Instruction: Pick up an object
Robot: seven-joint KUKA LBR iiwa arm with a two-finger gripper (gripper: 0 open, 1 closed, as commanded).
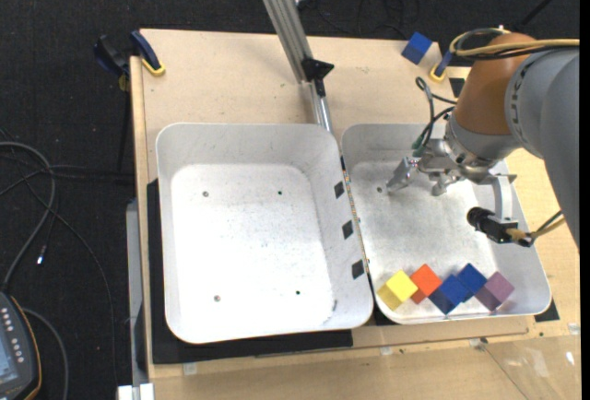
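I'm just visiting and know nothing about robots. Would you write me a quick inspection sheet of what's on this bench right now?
Surface: wooden bench bearing a left white bin and a right white bin side by side.
Job's things: yellow block, orange block, blue block and purple block clustered at the right bin's near edge.
Clutter: a second blue block on the bench beyond the bins; a clamp at the bench's far left corner.
Grippers: gripper over the right bin's far half, apart from the cluster, holding nothing.
Cables: loose cables on the floor at left; wires on the arm.
Surroundings: dark carpet; metal pole.
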